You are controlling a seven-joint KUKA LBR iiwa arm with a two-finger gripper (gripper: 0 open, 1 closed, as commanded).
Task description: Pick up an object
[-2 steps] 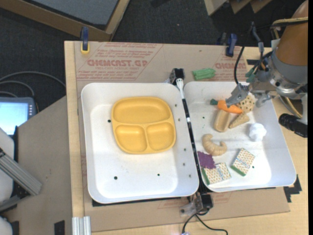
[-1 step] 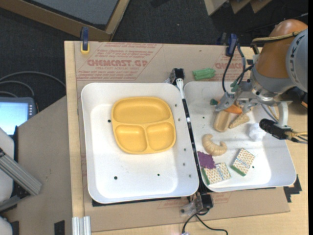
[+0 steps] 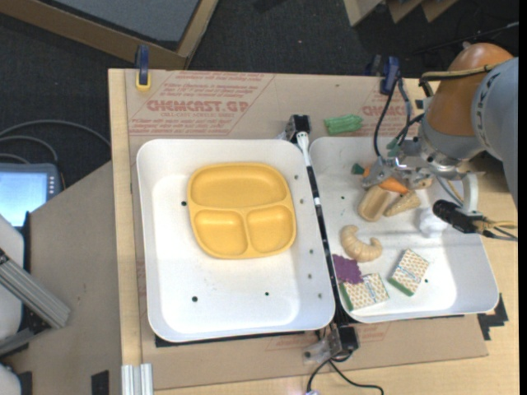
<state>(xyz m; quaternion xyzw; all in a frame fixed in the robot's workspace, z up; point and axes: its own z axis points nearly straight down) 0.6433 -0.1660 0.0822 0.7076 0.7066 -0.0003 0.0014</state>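
the gripper [image 3: 394, 179] sits low in the right bin [image 3: 469, 299], over a tan bread piece [image 3: 387, 202] near an orange carrot [image 3: 395, 186]; whether its jaws are wide or narrow i cannot tell. the bread looks light, stiff, slightly slick, best pinched across its middle. its long axis runs left-right, tilted up rightward.

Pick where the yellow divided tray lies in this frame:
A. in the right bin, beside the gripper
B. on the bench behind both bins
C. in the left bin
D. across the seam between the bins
C: the yellow divided tray lies wholly inside the left bin, clear of the right bin.
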